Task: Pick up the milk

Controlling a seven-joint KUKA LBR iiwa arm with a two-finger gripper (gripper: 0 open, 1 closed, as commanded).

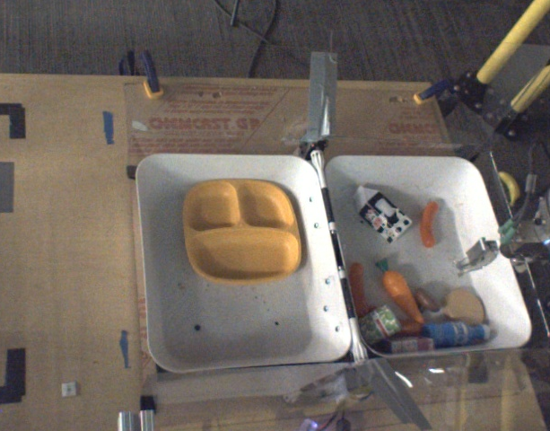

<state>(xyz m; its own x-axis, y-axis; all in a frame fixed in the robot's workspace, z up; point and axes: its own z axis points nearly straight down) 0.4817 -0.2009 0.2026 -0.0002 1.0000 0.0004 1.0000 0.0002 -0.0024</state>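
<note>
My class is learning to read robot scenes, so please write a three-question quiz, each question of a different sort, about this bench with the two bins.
1. True or false: the small black-and-white cow-patterned milk carton lies in the left white plastic bin.
2. Multiple choice: what sits in that left bin? A) an orange carrot B) a yellow-orange divided plastic plate C) a blue bottle
3. Fill in: the metal two-finger gripper is over the ___ side of the right white plastic bin.

Key
1. False; the carton lies in the right bin, near its upper left corner.
2. B
3. Right; it is apart from the carton, not on it.
</note>
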